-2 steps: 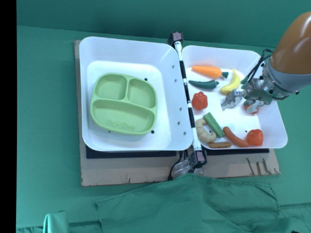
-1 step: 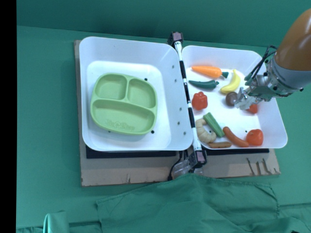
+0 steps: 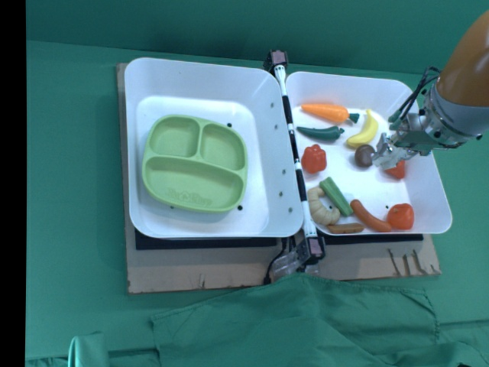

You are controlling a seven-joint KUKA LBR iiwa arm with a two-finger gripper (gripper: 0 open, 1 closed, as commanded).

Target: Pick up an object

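My gripper [image 3: 386, 157] hangs low over the right bin [image 3: 428, 193], near its right side. Its tip sits between a brown mushroom-like piece [image 3: 364, 156] on its left and a small red piece [image 3: 396, 170] that it partly covers. Other toy foods lie in this bin: a carrot [image 3: 327, 112], a yellow banana [image 3: 365, 129], a dark green chili [image 3: 321, 132], a red pepper [image 3: 313, 159], a green pod [image 3: 335, 196], a tomato [image 3: 400, 215], an orange sausage [image 3: 370, 216] and a cream piece [image 3: 322, 209].
The left bin [image 3: 202, 82] holds a light green divided plate [image 3: 196, 162]. A black hinge strip [image 3: 289, 128] runs between the bins. Green cloth [image 3: 306, 319] bunches at the front of the bench.
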